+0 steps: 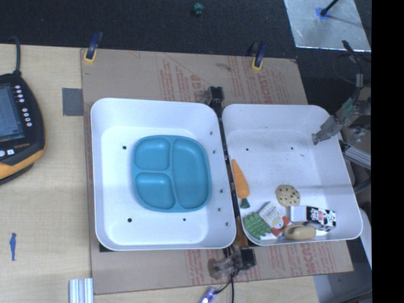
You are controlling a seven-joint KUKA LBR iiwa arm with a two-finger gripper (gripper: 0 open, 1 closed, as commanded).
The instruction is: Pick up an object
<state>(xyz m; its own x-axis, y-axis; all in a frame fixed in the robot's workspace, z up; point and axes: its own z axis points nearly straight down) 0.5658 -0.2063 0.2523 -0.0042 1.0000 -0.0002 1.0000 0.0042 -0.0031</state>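
The right bin (278, 122) holds a cluster of small items near its front edge. An orange carrot (239, 178) lies along its left wall. A round speckled cookie (287, 195) sits right of the carrot. In front of the cookie are a green leafy piece (254, 225), a small white packet (273, 214), a tan bread-like piece (299, 232) and a black-and-white piece (320, 217). My gripper (320, 136) is at the right bin's far right rim, away from all of these items, with nothing seen in it.
The left bin (107, 122) holds a blue divided plate (172, 172). A teach pendant (16, 125) lies at the bench's left edge. Clamps (93, 46) (257, 54) pin the brown board behind the bins.
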